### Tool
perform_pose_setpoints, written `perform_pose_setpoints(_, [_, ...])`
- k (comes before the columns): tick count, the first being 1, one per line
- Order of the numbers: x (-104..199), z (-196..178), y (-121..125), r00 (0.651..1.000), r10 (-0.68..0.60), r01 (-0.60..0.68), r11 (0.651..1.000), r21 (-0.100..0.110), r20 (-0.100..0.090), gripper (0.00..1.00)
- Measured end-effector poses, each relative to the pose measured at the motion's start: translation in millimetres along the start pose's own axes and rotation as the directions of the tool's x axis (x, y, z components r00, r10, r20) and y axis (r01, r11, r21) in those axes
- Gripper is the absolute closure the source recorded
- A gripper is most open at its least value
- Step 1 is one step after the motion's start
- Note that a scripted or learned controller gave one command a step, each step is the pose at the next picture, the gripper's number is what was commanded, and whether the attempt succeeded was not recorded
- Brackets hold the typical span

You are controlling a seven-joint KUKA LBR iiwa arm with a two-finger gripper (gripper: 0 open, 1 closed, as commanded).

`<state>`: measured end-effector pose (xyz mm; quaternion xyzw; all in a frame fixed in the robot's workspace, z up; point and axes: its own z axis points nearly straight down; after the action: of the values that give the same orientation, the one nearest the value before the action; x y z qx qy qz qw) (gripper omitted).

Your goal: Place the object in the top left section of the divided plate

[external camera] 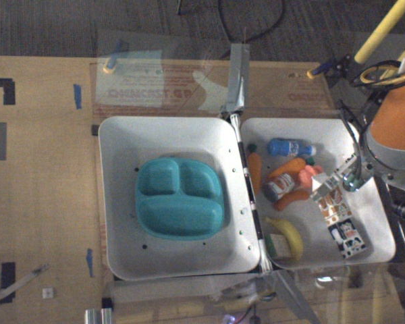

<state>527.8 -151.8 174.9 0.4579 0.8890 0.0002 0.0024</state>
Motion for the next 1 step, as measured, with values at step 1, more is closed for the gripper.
perform_pose_setpoints(1, [51.3,-51.6,23.5,1.000,0.011,-0.011,1.000,-0.001,0.000,1.00])
